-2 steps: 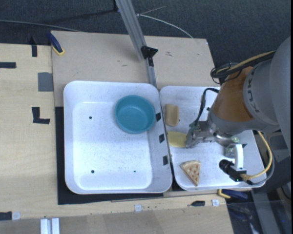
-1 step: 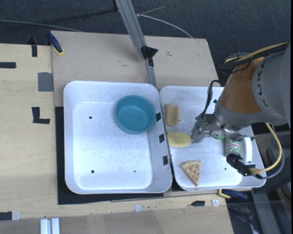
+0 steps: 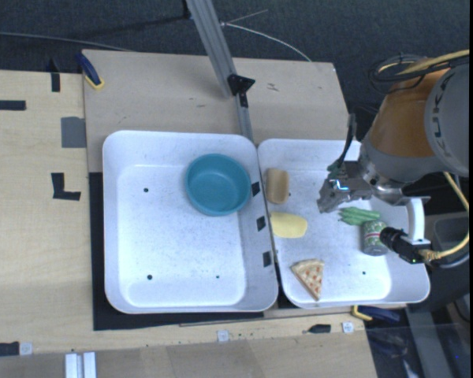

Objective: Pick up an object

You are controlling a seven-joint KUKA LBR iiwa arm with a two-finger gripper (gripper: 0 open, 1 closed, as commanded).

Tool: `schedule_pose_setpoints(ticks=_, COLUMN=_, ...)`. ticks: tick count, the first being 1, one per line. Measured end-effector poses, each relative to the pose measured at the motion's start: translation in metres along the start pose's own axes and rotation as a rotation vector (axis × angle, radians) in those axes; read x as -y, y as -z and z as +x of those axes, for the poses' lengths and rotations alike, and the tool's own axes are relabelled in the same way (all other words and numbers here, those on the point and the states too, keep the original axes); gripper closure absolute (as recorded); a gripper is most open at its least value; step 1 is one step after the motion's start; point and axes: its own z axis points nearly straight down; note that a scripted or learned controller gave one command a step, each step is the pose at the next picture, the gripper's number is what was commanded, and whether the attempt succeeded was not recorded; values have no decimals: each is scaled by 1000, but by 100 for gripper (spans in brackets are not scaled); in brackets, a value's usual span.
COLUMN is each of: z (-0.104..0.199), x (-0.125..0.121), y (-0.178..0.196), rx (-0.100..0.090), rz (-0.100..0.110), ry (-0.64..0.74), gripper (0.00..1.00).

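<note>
Pizza slice sits at 6 o'clock in right bin. Claw hovers mid-bin, approach step; grip state unreadable. Green bundle at its 4 o'clock: descend there, then close.

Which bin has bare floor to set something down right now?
The left bin: bare everywhere below and left of the blue bowl. The right bin is crowded: bread roll, yellow piece, pizza slice, green item, can, with the gripper over them.
</note>
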Motion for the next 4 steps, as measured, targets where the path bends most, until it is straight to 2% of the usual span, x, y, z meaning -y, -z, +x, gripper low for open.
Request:
schedule_pose_setpoints(ticks=1, z=0, x=3, y=43, rx=0, rz=2, ry=-1, gripper=100)
schedule_pose_setpoints(ticks=2, z=59, x=-12, y=38, rx=-2, rz=6, ry=4, gripper=100)
schedule_pose_setpoints(ticks=3, z=120, x=-14, y=27, rx=-2, rz=8, ry=6, gripper=100)
schedule_pose_setpoints(ticks=4, z=170, x=-26, y=18, rx=-2, rz=7, ry=5, gripper=100)
